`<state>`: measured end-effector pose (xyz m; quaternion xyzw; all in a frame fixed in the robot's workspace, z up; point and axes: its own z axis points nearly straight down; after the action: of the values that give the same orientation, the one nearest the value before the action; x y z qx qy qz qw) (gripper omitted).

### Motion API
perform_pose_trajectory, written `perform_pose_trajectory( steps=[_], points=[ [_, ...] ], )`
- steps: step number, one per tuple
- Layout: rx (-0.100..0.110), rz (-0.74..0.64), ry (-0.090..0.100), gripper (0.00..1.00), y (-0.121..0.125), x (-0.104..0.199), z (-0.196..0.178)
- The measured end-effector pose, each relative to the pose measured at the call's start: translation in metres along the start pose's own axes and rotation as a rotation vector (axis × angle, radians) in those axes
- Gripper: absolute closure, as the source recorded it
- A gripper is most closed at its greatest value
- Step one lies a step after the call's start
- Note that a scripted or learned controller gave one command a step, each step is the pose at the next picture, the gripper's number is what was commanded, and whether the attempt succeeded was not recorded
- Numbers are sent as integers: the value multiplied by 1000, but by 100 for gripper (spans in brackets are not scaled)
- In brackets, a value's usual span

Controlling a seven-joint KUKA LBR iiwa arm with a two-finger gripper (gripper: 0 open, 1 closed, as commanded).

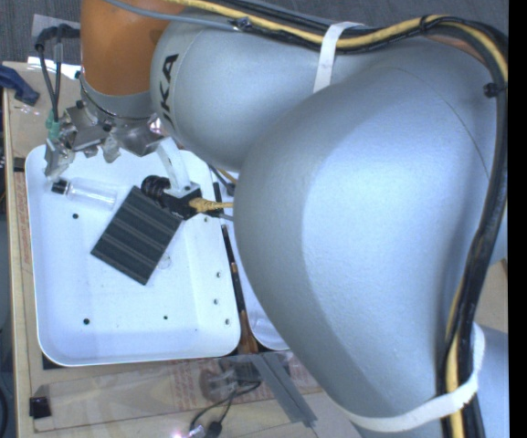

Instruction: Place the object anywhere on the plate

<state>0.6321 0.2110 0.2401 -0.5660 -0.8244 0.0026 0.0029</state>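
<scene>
A: Gripper (59, 153) sits over the left white shallow bin (108, 336); can't tell its state. Clear plastic tube (88, 191) lies just below-right of it.

B: Dark ribbed rectangular plate (137, 235) further right. Confirm you've got the tube w/ a slow lift, then drop mid-plate.

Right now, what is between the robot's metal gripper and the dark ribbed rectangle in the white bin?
In the camera view, a small clear tube with a black tip lies on the white bin, between the gripper and the dark ribbed rectangular plate.
</scene>
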Motion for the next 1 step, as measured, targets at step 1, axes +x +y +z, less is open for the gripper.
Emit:
perform_pose_trajectory(
  steps=[1],
  points=[
    [-1, -7, 1, 100, 0, 2, -10]
  ],
)
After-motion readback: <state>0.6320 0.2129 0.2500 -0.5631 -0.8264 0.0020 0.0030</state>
